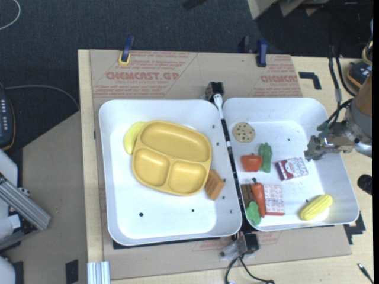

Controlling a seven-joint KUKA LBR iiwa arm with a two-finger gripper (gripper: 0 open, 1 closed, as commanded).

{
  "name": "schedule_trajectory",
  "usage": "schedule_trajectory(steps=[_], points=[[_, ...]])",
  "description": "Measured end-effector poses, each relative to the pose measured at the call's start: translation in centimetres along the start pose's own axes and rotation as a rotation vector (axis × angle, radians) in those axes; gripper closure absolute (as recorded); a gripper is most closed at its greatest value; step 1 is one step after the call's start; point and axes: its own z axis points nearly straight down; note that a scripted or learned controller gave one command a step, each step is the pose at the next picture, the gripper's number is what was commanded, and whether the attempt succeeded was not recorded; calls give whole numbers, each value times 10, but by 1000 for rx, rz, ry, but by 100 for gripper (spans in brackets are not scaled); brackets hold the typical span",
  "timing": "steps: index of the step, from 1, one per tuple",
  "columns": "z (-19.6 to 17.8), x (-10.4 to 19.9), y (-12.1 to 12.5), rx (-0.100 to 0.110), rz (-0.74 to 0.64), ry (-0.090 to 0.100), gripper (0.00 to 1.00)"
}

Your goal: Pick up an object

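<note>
- In the left bin (118,206), a yellow divided plate (170,157) with three compartments lies tilted across the middle; a yellow piece (131,136) peeks out from under its upper left edge, and a small brown block (214,185) touches its lower right corner.
- At the top left of the right bin (278,108) lies a round cookie (243,132) with dark chips.
- Below it, a red tomato-like toy (251,162) sits just beside a green toy (265,157).
- Near the front wall, a carrot (256,201) with a green top lies against a red-and-white patterned card (273,199).
- Further right, a small red-and-white packet (292,168) lies flat in the middle of the bin.
- A yellow corn cob (316,207) rests at the front right corner, well apart from the packet.
- At the right side of the bin, the gripper (314,147) hangs low, near the packet's upper right; nothing shows between the fingers, and how far apart they stand cannot be told from the counter view.
</note>
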Motion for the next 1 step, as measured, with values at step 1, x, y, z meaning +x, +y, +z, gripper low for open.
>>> schedule_trajectory(steps=[1], points=[[1,0,1,6,0,2,100]])
